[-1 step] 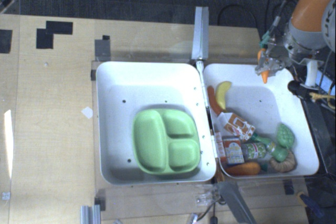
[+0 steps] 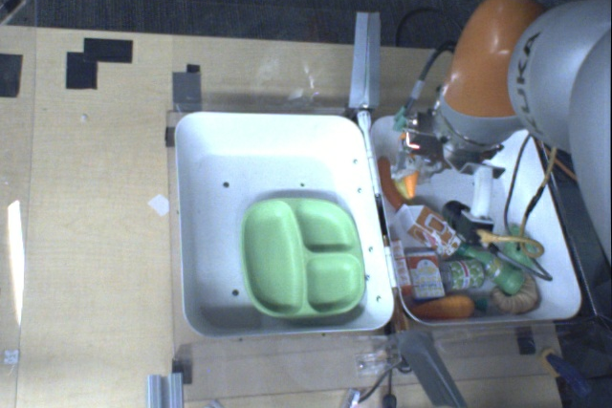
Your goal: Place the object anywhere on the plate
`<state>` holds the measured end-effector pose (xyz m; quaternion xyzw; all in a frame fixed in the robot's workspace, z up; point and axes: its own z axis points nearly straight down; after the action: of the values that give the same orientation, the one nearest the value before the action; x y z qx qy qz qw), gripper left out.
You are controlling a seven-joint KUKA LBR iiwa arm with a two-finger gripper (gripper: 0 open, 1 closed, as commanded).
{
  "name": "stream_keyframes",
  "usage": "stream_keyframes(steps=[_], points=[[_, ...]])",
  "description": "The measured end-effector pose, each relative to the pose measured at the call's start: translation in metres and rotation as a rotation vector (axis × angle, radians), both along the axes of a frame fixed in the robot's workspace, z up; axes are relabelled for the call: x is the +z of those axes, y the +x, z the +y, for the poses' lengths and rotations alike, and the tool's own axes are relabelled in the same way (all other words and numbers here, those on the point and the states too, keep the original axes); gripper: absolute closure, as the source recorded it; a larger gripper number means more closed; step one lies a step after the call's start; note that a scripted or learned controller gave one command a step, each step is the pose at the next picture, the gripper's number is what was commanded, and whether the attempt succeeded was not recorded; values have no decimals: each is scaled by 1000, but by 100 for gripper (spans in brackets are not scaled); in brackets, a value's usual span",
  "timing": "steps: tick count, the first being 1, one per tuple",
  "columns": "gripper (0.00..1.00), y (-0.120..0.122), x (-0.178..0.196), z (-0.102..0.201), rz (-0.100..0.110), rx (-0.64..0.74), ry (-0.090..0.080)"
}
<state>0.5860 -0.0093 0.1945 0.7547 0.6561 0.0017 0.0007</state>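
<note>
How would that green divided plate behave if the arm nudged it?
The green plate looks like moulded plastic, so probably stiff and light. It lies flat on the smooth floor of the left bin, so a push would likely slide it rather than tip or roll it.

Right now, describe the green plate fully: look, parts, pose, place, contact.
The green plate is a light green, rounded-square tray that looks like moulded plastic, split into three compartments: one long section on the view's left and two smaller ones on the right. It lies flat on the floor of the left white bin, toward its near right corner. All three compartments hold nothing, and nothing touches it.
</note>
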Motion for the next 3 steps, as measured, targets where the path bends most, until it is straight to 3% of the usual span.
stream_keyframes(steps=[1,2,3], points=[[100,-28,0,67,1,108,0],[100,-33,-9,120,0,244,0],[0,-33,-9,120,-1,243,0]])
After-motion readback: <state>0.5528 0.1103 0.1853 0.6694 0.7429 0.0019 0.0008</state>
